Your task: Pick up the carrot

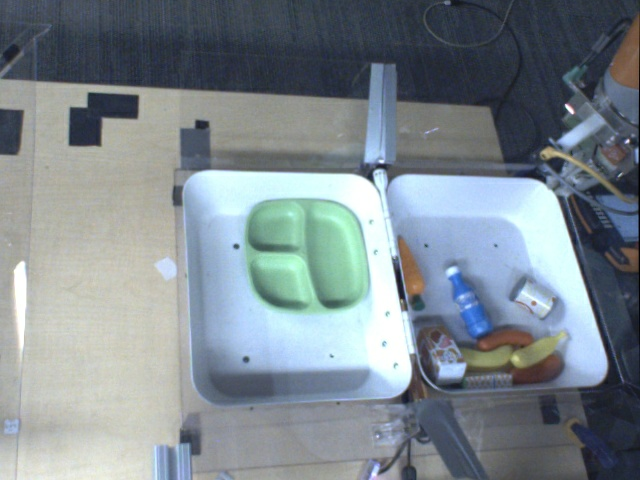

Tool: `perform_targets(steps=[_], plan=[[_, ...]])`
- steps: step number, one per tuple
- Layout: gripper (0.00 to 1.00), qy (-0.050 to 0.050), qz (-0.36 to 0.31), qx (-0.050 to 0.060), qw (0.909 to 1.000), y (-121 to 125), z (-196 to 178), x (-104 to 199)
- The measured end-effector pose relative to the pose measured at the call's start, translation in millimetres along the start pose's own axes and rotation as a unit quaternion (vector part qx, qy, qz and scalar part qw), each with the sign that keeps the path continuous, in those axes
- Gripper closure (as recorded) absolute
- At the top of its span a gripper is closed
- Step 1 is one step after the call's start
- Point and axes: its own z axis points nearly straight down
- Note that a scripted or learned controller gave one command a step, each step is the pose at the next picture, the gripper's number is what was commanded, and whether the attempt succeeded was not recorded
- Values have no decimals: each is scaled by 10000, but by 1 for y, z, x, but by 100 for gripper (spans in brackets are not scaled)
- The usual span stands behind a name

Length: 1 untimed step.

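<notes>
The slim orange carrot with a green top end [408,269] lies lengthwise against the left wall of the right-hand shallow white plastic bin [500,208], close beside the ridge where the two bins meet, its green end pointing toward the near side. Just beside it, toward the bin's middle, a small blue plastic bottle with a white cap [469,305] lies tilted. Farther right sits a short silvery metal can [532,296] on its side. Along the near wall a cluster is packed together: a red-and-white printed carton [442,355], a curved yellow banana [518,353] and a glossy red-brown sausage shape [505,339] touching it (another reddish piece lies under the banana's right end).

The left-hand white bin [215,298] holds a smooth pale-green moulded tray with three rounded compartments [306,253]. Both bins rest on a light wooden bench top [90,268] with black square markings at the far left, and beyond it lies dark grey carpet crossed by a thin looping cable [470,18].

The grey arm's wrist and gripper [600,133] hang at the upper right, outside the right bin's far corner, well apart from the carrot; whether the claw is apart or together, I cannot tell.
</notes>
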Motion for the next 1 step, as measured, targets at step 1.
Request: perform_targets(steps=[1], plan=[[100,12,-37,-10,10000,-1,-12,2]])
